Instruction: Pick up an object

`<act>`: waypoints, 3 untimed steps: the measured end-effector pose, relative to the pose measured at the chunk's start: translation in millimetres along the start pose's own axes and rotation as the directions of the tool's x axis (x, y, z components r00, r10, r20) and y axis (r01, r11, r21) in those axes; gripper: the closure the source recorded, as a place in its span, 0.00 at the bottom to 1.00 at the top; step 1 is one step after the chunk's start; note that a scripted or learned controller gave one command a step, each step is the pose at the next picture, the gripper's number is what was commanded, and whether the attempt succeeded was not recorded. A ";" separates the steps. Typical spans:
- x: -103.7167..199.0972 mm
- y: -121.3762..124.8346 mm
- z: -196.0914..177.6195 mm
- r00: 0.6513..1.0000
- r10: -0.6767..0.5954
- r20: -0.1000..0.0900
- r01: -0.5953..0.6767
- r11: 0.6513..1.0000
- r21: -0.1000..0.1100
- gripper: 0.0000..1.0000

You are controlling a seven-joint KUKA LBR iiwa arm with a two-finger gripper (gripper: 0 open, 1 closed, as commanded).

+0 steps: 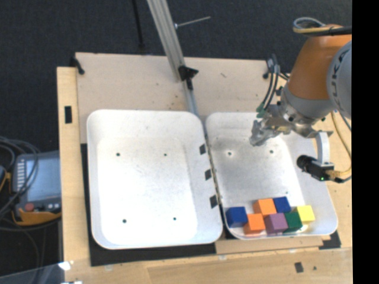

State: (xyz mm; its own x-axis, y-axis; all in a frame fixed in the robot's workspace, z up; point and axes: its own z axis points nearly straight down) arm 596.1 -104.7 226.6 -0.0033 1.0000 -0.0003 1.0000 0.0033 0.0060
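Fingers [259, 136] state unclear, hovering at right bin's [237, 129] far end, coloured blocks [271, 214] well apart, near end

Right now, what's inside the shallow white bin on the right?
The right-hand shallow white bin holds small coloured blocks clustered at its near edge: blue, orange, purple, green, yellow. The gripper covers part of its far floor.

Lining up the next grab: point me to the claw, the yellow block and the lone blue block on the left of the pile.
claw [259, 136]: camera view, at its tip.
yellow block [305, 213]: camera view, top face.
blue block [236, 215]: camera view, top face.
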 end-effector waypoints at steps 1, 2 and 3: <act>56.8 8.7 6.5 1.000 -0.004 -0.001 0.004 1.000 0.004 1.00; 113.0 25.8 -5.3 1.000 -0.005 -0.002 0.005 1.000 0.003 1.00; 168.9 31.9 -18.4 1.000 -0.006 -0.003 0.006 1.000 0.003 1.00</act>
State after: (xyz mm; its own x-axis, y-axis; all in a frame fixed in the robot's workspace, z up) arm 627.3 64.3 245.1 -0.0090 1.0000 0.0023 1.0000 0.0090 0.0027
